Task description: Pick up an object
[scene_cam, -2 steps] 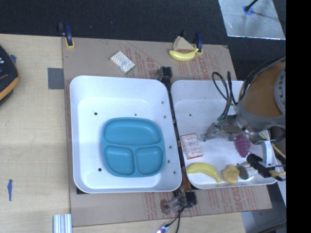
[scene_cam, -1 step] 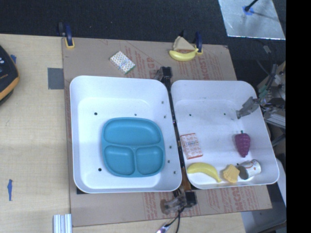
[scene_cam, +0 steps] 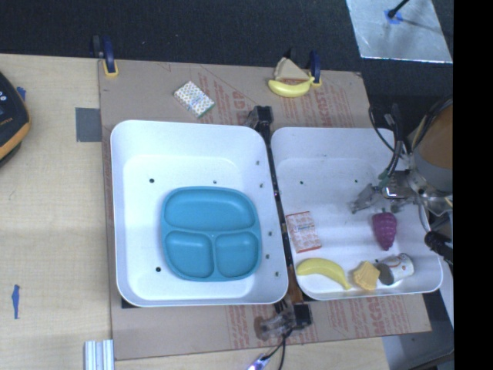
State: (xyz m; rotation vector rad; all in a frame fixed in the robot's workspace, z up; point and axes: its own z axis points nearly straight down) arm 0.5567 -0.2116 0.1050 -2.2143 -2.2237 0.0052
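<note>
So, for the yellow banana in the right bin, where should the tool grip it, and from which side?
Probably at the middle of the banana, coming straight down from above. It lies flat near the front wall of the right bin, curved, so its thick middle is most open; its right tip sits close to a yellow piece.

Even overhead light is washing both white bins (scene_cam: 192,141) so brightly that I am losing detail on their floors (the rims are nearly blowing out). My arm (scene_cam: 435,141) is blurring softly at the right, and the dark floor (scene_cam: 192,10) beyond the bench is sinking into grainy shadow.
</note>
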